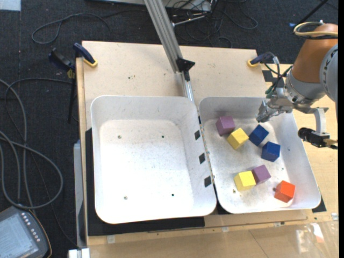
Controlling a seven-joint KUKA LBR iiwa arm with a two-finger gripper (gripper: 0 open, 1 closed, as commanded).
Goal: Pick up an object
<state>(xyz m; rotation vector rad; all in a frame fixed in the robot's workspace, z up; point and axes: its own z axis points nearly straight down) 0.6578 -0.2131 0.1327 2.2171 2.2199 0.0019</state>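
Note:
The right bin holds several small cubes. A purple cube and a yellow cube lie near its back left. Two blue cubes lie in the middle. Nearer the front are a second yellow cube, a second purple cube and an orange cube. My gripper hangs at the bin's back right, just above and right of the upper blue cube. It looks narrow and carries nothing that I can see.
The left bin stands beside the right one on the wooden bench. A slanted metal pole crosses above the back edge. Blue and yellow clamps grip the bench's back corners.

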